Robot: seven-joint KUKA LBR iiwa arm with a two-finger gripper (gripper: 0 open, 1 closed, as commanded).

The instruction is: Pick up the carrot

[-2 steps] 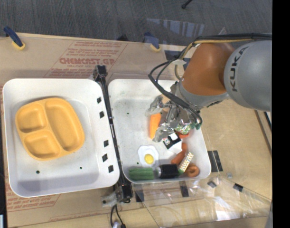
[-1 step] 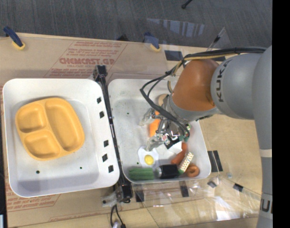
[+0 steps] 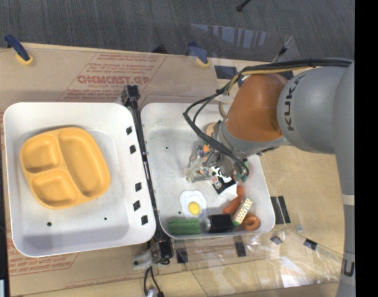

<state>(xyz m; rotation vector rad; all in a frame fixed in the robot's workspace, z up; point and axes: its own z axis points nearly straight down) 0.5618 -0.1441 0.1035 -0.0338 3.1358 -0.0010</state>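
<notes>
The worktop (image 3: 65,82) is carrying two shallow white bins side by side. The left bin (image 3: 28,228) is holding a yellow divided plate (image 3: 64,166). The right bin (image 3: 170,129) is holding the clutter, gathered toward its near right corner. The grey arm (image 3: 318,110) is reaching in from the right, its orange band (image 3: 253,107) hanging over the middle of the right bin, with cables looping beside it.

Below the band, the claw (image 3: 208,169) is pointing down into the bin, just left of the heap. Whether it is spread wide or narrowed cannot be told: wires and metal parts are crowding the tip, and nothing can be made out as held.

The carrot (image 3: 239,192) appears to be the small orange-red piece lying just near and right of the claw, part hidden under a black-and-white piece (image 3: 224,183) and a pale ridged block (image 3: 243,210). Its long axis seems to be running from far to near with a slight lean. Another orange piece (image 3: 252,222) is sitting against the near wall, so which one is the carrot is not certain.

Along the near wall a green vegetable (image 3: 184,226) is lying lengthwise beside a black object (image 3: 219,223), with a fried egg toy (image 3: 193,204) just beyond them.

In my judgement, the coming move is turning on a short shift right and toward the near edge, with the grip set across the carrot's length.
</notes>
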